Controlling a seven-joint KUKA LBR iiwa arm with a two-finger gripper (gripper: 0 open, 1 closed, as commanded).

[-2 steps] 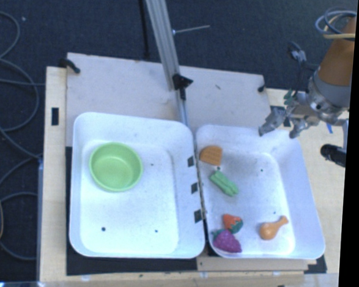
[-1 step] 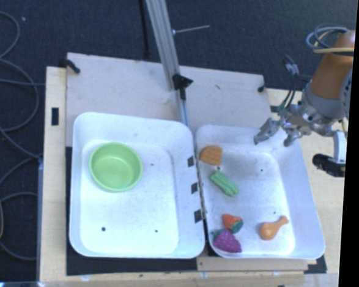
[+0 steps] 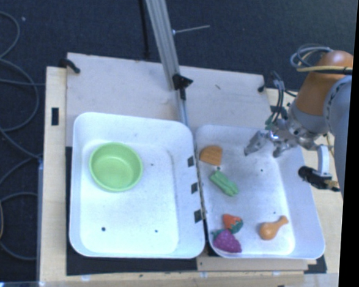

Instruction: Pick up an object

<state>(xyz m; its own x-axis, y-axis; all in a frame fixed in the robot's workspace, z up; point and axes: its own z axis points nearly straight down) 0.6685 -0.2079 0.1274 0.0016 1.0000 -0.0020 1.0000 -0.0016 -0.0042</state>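
On the left of the wooden desk [image 3: 128, 84], the left shallow white bin [image 3: 167, 139] carries a round lime-green plastic bowl [image 3: 116, 166], well apart from your work; leave it alone. Moving right, the right shallow white bin [image 3: 307, 204] holds everything you might pick. Near its left wall lies a rounded orange-brown toy bread piece [image 3: 211, 154], and just below it a knobbly green toy vegetable [image 3: 224, 183] lying at a slant. At the bin's near edge a small red-and-green toy strawberry [image 3: 232, 222] touches a purple toy grape bunch [image 3: 227, 241]; to their right an orange toy drumstick [image 3: 272, 228] lies by itself.

Your hand [image 3: 264, 144] hangs over the bin's far right part, its two fingers spread apart with nothing between them. No object sits beneath it, so closing here would likely catch nothing.

Choose a target that stands free. The green vegetable or the drumstick look best; the strawberry and grapes crowd each other against the wall and may slip. Carry the hand across until the fingers straddle the piece's narrow width, turn the wrist square to its long axis, descend low, then close.
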